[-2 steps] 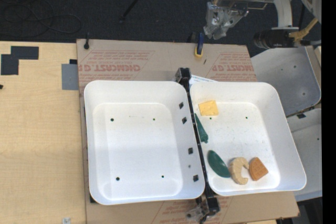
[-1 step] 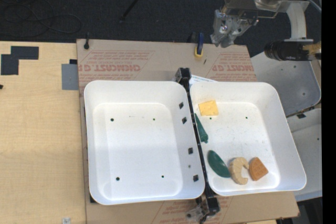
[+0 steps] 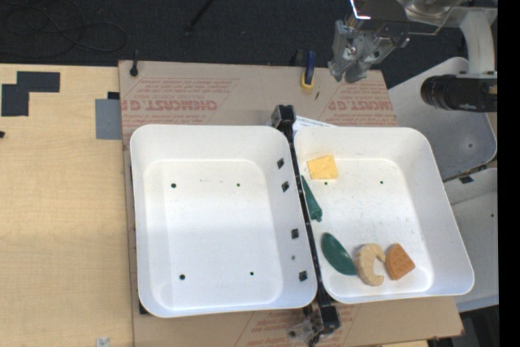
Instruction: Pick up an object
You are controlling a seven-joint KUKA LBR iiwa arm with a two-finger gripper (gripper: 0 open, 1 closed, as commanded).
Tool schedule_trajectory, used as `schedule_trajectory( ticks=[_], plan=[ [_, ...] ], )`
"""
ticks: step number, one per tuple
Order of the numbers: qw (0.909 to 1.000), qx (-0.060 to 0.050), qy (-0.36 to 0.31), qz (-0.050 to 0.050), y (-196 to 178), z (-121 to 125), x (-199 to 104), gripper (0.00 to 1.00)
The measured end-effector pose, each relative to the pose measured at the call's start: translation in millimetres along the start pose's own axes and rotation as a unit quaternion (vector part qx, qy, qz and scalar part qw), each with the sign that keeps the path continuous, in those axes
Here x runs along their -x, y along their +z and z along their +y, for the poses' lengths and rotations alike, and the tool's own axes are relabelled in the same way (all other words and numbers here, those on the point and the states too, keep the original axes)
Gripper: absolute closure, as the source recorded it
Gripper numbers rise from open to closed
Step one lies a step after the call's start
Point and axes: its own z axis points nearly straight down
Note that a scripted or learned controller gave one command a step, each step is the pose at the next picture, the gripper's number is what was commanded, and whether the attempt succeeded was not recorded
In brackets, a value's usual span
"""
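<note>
The right bin [image 3: 422, 166] holds several small objects. A yellow block [image 3: 322, 167] lies near its upper left. A dark green piece [image 3: 312, 203] rests along the left wall, and a teal oval piece [image 3: 338, 253] lies lower down. Beside that are a cream curved piece [image 3: 370, 263] and an orange-brown piece [image 3: 399, 261]. My gripper [image 3: 351, 69] hangs high above the bench, past the far edge of the right bin, with nothing visible between its fingers.
The left bin [image 3: 146, 175] stands beside the right one, with a black divider clamp [image 3: 283, 119] between them. A small blue and yellow clamp [image 3: 308, 73] sits on the cardboard base behind the bins. Cables lie on the dark floor at the back.
</note>
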Motion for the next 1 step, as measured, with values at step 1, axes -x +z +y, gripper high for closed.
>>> schedule_trajectory(
  ticks=[1],
  plan=[
    [1.0000, -0.003, 0.004, -0.001, 27.5, -37.5, 70.1, 1.00]
  ],
)
